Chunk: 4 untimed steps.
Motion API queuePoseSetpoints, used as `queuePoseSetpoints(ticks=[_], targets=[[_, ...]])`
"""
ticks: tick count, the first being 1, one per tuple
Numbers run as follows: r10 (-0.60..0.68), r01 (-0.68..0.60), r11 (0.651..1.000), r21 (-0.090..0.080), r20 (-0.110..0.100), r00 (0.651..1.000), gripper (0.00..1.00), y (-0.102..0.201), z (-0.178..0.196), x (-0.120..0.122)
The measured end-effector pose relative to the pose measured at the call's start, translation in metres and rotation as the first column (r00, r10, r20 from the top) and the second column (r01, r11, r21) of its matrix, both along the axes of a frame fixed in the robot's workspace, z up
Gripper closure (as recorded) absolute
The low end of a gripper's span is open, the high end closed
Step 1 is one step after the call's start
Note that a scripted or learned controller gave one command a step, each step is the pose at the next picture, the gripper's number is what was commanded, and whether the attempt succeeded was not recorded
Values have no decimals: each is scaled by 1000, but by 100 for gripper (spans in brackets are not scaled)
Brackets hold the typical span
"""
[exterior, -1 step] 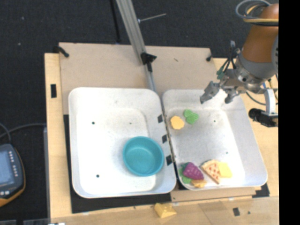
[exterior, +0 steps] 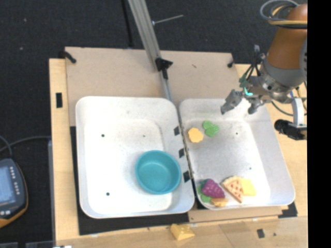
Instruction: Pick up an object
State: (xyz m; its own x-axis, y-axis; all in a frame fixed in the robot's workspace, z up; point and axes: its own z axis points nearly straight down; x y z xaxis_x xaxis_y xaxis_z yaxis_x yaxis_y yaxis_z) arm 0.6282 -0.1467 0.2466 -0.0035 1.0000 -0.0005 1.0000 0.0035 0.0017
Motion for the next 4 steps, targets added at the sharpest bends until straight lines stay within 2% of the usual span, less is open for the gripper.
queuePoseSetpoints(ticks=[1,3,4], targets=[[-4,4,1000,-1,-6,1000,0,6,-55,-7],[-7,7,1000,-2,-2,1000,0,4,-146,-4],[-11,11,1000,0,1,1000,100,4,-134,-3]])
